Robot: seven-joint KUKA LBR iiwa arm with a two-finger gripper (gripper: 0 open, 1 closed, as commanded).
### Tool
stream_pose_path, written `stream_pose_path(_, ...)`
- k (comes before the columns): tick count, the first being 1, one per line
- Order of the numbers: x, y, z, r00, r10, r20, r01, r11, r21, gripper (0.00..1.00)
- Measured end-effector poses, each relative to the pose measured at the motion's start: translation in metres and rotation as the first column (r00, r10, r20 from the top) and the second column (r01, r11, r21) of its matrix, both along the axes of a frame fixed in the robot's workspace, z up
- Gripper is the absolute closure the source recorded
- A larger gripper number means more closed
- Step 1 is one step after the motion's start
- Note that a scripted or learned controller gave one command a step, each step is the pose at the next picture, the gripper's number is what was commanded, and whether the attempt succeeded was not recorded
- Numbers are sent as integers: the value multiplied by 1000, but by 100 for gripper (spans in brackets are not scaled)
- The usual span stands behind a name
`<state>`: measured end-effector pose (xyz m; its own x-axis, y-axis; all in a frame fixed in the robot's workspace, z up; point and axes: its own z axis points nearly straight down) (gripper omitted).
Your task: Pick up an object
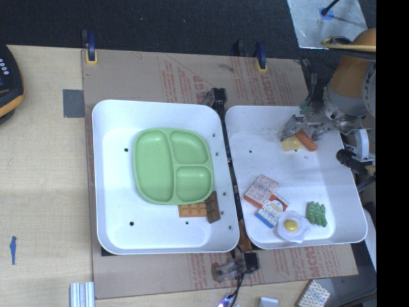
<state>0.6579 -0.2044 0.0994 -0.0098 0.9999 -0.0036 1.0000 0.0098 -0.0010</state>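
Surface [45,171]: pale wood, overlaid with a cardboard sheet [160,75] held at its far edge by clamps. On the sheet we record two shallow white bins set side by side, edges nearly touching.

Left bin [115,222]: we list a green divided plate [172,165], three compartments, lying flat near the centre. At its near edge sit an orange block [192,211] and a brown block [212,206], touching each other and just beside the plate.

Right bin [345,190]: we list, at the far end, a pale yellow piece [291,144] and an orange piece [308,143] side by side. Toward the near end we note a red-and-white patterned card [261,189], a blue-and-orange packet [271,211], a toy fried egg [291,225] and a green leafy piece [316,213], grouped closely together.

End effector [305,125]: it reaches in from the right, low over the far end of the right bin, directly above the yellow and orange pieces. Whether it is clenched or released, or grasping anything, we cannot tell.
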Motion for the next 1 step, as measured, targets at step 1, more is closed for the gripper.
stream_pose_path(1,-1,16,27,1000,-4,2,4,1000,3,0)
